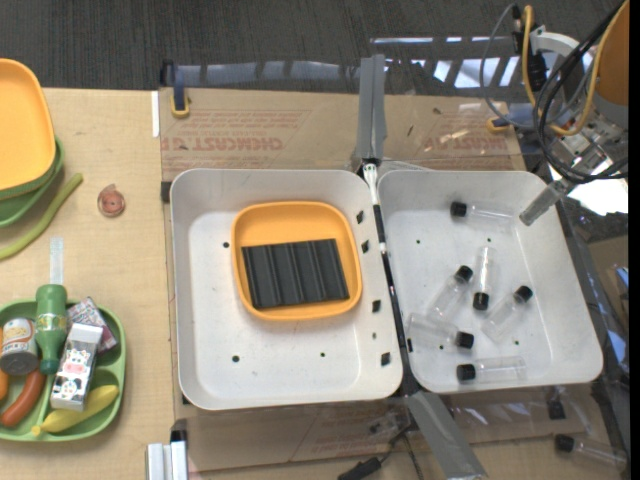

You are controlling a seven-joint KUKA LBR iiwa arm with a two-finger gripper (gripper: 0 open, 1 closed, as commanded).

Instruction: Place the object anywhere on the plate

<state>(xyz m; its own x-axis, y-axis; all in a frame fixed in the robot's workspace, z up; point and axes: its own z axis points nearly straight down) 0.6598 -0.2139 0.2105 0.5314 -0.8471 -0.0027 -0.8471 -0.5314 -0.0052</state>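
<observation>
Closest in the right bin (pixel 592 360) is a clear tube w/ a black cap (pixel 490 370), lying flat near the front wall. A bit further back there are more tubes (pixel 482 276) in a loose bunch, some touching, some apart. One more, the far tube (pixel 472 209), lies alone near the back.

The task's thing is one of these tubes, so it is in the right bin & not on the plate yet. Which one the program wants, I can't tell.

In the left bin (pixel 200 353) sits the orange plate (pixel 297 214) w/ a dark ridged mat (pixel 296 273) lying in it.

Furthest back, the arm (pixel 600 78) comes in at the right. Its grey tip hangs over the back right corner of the right bin, near the far tube but not touching it. I can't tell if the jaws are open or closed. Nothing is seen in them.

So the step is prob. the pick. To do it well:
- Go for a tube that lies alone, e.g. the far tube or the front one, b/c the bunch is crowded.
- Come straight down & squeeze across the thin side, near the middle. Tubes are round & smooth, so they may roll or slip.
- Lift high over the two walls btw the bins.
- Let go low over the mat, so it won't bounce off.
</observation>
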